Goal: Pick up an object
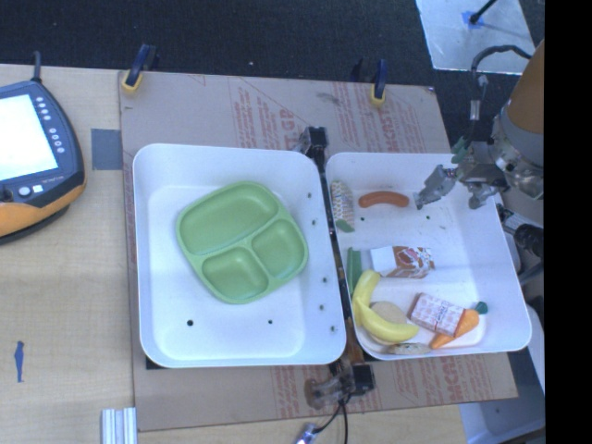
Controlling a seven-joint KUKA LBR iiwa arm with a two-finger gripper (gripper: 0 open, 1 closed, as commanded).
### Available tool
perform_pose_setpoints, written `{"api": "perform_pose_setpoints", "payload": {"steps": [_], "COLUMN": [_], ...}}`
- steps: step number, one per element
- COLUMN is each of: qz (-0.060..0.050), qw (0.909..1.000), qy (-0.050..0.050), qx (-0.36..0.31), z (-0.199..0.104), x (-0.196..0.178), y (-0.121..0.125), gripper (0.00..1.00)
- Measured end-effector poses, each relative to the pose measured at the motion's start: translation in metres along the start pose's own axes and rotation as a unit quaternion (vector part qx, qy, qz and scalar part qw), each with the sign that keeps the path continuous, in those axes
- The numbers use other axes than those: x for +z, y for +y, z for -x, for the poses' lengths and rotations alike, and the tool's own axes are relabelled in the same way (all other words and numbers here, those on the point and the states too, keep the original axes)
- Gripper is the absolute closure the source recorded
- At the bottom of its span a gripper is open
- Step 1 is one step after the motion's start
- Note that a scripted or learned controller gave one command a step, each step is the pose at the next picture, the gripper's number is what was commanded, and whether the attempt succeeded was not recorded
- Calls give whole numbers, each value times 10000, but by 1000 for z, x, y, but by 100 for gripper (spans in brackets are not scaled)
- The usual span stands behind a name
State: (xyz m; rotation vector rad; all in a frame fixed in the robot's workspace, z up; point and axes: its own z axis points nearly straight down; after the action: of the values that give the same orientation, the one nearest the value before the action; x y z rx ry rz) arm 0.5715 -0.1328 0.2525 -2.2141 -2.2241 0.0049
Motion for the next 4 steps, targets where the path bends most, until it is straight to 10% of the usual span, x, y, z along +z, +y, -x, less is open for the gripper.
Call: {"api": "perform_pose_setpoints", "payload": {"steps": [1, 2, 4], "qz": [-5, 4, 2], "qw": [10000, 10000, 10000], "qy": [-5, -3, 6], "qx": [-5, -2, 1], "z": [-7, -32, -29], "x": [161, 160, 160], "y": [-2, 58, 85], "gripper": [0, 0, 0]}}
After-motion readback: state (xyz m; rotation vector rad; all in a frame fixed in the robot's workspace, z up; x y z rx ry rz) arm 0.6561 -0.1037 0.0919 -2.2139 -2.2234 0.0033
